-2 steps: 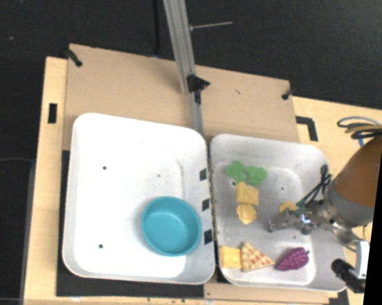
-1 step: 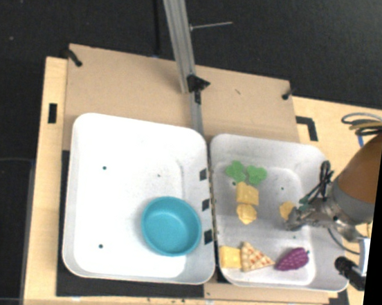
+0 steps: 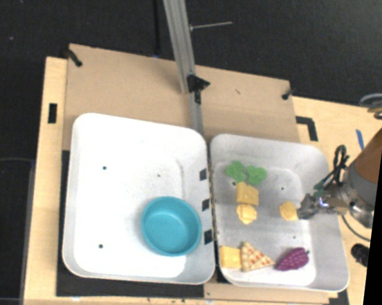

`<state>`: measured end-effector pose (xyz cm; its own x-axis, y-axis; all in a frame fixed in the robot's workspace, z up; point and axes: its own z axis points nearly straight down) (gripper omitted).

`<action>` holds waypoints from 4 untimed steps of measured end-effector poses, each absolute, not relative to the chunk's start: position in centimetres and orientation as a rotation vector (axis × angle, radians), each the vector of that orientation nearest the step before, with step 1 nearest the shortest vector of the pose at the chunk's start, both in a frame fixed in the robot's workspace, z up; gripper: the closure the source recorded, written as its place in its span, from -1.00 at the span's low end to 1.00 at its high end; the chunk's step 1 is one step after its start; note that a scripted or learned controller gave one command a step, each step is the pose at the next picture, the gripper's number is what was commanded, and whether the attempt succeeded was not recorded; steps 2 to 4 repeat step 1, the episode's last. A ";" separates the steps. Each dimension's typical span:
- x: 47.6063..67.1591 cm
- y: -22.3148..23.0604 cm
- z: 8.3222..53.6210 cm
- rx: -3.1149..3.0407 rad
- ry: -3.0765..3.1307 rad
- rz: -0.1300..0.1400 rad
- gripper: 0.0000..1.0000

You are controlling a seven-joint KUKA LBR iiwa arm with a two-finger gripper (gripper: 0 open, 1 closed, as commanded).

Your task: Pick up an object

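Note:
The right bin (image 3: 329, 166) holds several small toy foods. A green leafy piece (image 3: 246, 171) lies near its back left, with a yellow block (image 3: 247, 194) and a smaller yellow piece (image 3: 246, 214) just in front of it. A small yellow lump (image 3: 288, 210) sits mid-bin. My gripper (image 3: 309, 206) reaches in from the right, low over the bin, its tip right beside that lump on the lump's right. Nothing is seen held in it. Along the front lie a yellow wedge (image 3: 230, 257), a pizza slice (image 3: 256, 259) and purple grapes (image 3: 293, 259).
The left bin (image 3: 107, 151) holds a blue bowl (image 3: 170, 225) at its front right. A slanted grey metal pole (image 3: 182, 35) rises behind the bins. The arm's orange band (image 3: 371, 154) stands over the right bin's right rim.

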<state>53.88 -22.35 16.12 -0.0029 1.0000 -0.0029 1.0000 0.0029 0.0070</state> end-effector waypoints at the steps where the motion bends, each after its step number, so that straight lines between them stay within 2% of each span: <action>1: 54.0 -22.2 22.6 2.210 2.220 0.006 1.00; 4: 54.0 -22.2 22.6 2.210 2.220 0.006 1.00</action>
